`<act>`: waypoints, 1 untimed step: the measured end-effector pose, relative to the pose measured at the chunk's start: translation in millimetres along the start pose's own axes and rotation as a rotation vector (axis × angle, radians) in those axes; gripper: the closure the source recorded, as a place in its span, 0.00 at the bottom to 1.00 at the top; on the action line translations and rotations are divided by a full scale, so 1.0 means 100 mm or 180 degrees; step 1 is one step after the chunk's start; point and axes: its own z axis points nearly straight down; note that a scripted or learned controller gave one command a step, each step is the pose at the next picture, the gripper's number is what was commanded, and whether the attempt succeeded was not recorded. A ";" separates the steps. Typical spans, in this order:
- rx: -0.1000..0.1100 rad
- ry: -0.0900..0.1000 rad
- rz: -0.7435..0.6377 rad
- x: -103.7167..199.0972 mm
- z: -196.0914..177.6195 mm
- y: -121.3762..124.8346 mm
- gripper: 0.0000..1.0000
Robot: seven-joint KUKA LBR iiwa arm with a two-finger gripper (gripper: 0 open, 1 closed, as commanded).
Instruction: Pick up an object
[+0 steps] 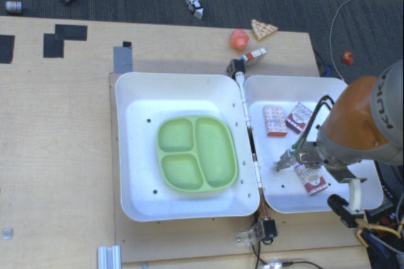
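Note:
In the right bin [278, 195] lie three small red-and-white packets. One packet [274, 120] and a second packet [299, 116] sit near the bin's far side. The third packet [312, 180] lies toward the near side, partly under the arm. My gripper [285, 162] is low over the right bin's floor, just left of the third packet and below the first. The grey wrist and orange band [356, 119] cover the bin's right part. Nothing is visibly in the gripper.
The left bin [136, 135] holds a green divided plate [197, 153]. Behind the bins on the bench lie an orange ball [238, 39], a pizza-slice toy [263, 29] and a small tube [255, 55]. Cables hang at the bench's near right corner.

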 end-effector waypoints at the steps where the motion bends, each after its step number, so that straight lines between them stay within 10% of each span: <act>1: -0.0024 -0.0014 0.0004 -0.02 -0.12 0.03 1.00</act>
